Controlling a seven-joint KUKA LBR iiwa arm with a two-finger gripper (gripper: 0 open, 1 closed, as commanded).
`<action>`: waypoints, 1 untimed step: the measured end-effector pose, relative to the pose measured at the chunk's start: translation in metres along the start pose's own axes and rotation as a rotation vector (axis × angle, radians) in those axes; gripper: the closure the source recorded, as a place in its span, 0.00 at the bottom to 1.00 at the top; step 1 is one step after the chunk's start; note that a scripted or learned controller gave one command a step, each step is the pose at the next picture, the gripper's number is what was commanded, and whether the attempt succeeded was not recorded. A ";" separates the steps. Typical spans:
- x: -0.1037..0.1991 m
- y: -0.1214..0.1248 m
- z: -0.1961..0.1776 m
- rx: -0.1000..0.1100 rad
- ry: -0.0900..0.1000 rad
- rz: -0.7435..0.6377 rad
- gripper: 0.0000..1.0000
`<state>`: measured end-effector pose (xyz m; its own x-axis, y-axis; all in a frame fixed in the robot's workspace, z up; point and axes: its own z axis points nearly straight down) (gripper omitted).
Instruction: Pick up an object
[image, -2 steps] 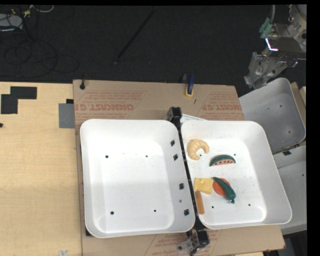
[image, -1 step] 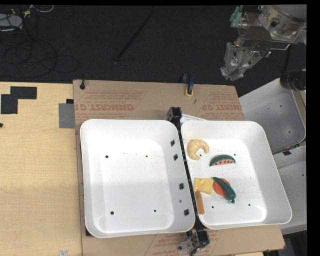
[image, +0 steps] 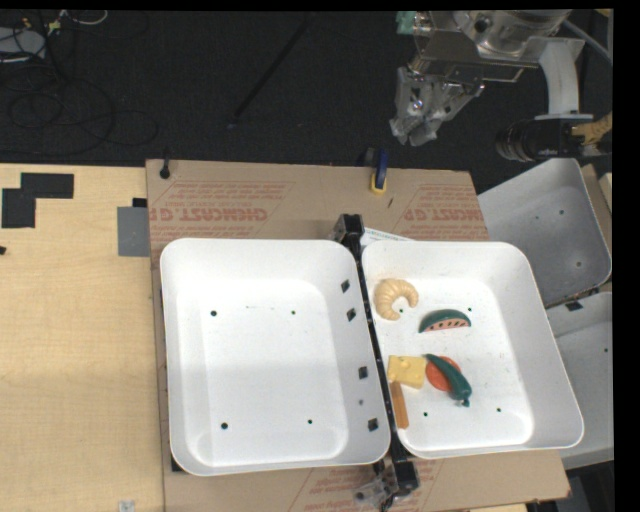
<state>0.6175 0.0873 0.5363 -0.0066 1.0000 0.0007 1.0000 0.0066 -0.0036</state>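
Gripper (image: 420, 118) is hanging at the top of the frame, above the bins, gripping nothing; can't tell its state. Croissant (image: 396, 297), watermelon slice (image: 444, 321) and the rest are sitting in the right bin (image: 520, 270), so picking hasn't started.

Your claw (image: 418, 125) hangs high at the top of the view, beyond the far edge of the cardboard sheet (image: 270, 205) that lies under both bins. In the right bin (image: 520, 270) you see a croissant (image: 395, 297), a watermelon slice (image: 444, 321), a cheese wedge (image: 404, 370) and a red-and-green vegetable (image: 448, 377). The left bin (image: 260, 360) lies beside it on the counter (image: 70, 350).
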 end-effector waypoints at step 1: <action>-0.092 -0.029 -0.001 0.001 -0.004 0.016 1.00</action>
<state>0.5891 -0.0044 0.5378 0.0090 1.0000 -0.0031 0.9999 -0.0090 -0.0047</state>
